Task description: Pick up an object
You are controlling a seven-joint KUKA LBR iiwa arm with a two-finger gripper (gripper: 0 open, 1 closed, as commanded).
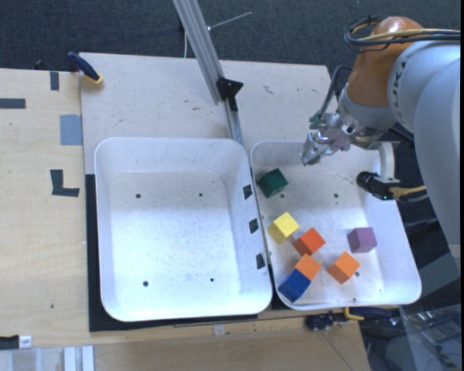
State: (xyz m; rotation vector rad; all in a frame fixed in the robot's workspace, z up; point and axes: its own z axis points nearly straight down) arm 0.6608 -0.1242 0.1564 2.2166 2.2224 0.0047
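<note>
Blue block is seen nearest, in front of the green block. Orange ones and a yellow one are in between. Past the green block, the tool hangs with nothing held. The tool should be lowered straight over one block.

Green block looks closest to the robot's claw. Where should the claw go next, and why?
Probably left and down toward the green block. The gripper sits above the right bin's far edge with nothing between its fingers, and that block lies nearest, apart from the others.
</note>
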